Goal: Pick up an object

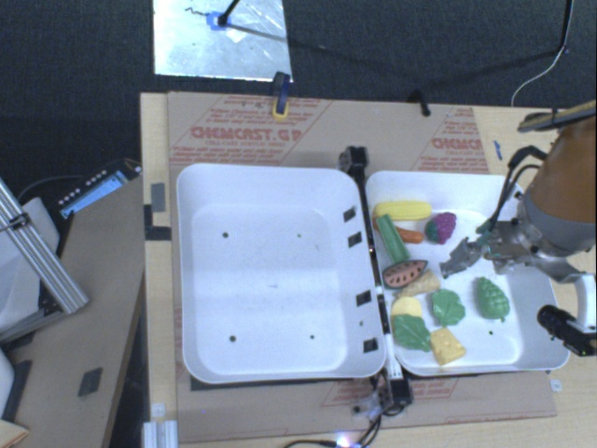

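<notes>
The gripper [457, 257] is hanging over the middle of the right bin [522, 343], its dark fingers pointing left; how far they are parted cannot be told, and nothing is showing between them. Toy foods are crowding it: purple grapes [441, 225] just above, a watermelon slice [405, 273] left, leafy greens [448, 306] just below. Farther left, beyond the black-clipped divide, the left bin [270, 269] is offering open white floor.
</notes>
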### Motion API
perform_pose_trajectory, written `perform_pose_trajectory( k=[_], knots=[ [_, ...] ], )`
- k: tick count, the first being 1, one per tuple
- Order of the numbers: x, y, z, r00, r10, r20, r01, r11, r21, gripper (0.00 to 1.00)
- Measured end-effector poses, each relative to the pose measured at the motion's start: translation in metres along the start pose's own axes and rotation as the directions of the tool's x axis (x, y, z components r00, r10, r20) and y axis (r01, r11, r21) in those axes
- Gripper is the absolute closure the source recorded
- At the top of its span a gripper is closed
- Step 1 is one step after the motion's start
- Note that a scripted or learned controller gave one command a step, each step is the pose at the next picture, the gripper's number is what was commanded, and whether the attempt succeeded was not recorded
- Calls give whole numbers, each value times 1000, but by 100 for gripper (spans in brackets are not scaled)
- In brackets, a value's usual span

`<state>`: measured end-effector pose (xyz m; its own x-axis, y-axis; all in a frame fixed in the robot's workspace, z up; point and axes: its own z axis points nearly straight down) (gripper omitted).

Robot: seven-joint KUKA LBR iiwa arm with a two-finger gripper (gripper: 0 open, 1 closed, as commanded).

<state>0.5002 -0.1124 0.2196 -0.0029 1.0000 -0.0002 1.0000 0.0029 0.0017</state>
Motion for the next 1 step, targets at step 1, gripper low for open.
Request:
perform_pose_trajectory(
  k=[1],
  knots=[
    [7, 34, 139, 1000, 0, -1, 0, 1000, 7, 0]
  ],
)
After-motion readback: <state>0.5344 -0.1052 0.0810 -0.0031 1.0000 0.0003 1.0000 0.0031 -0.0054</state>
